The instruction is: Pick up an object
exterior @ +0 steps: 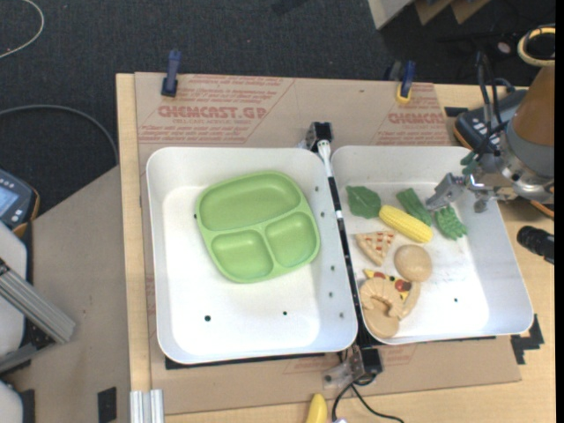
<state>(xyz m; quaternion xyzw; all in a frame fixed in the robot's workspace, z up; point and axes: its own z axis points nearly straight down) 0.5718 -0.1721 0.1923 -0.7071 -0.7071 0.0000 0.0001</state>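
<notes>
The right bin (493,320) holds a small heap of toy food. A yellow corn cob (405,224) with a bumpy surface lies tilted near the middle, its upper end touching a flat dark green leaf (362,201). Just right of the corn lie two long green pieces, a smoother pod (411,204) and a knobbly one (451,222). Below the corn sits a pizza slice (375,246) with red dots, beside a round tan bun (412,262). At the near edge lies a tan piece (384,305) with red and dark spots on top; what it is cannot be told.

The gripper (458,190) hangs over the upper right part of this bin, just above the knobbly green piece. Its metal jaws appear spread apart with nothing between them.

The left bin (167,236) carries a pale green plastic tray (257,226) with rounded corners and three compartments, one long and two smaller.

Both bins are smooth white plastic with rounded rims, set touching side by side on a brown cardboard sheet (264,104) over the desk. Red print on the sheet reads "CHEMCAST", repeated at the left and right. Two blue clamps (171,72) pin its far edge.
</notes>
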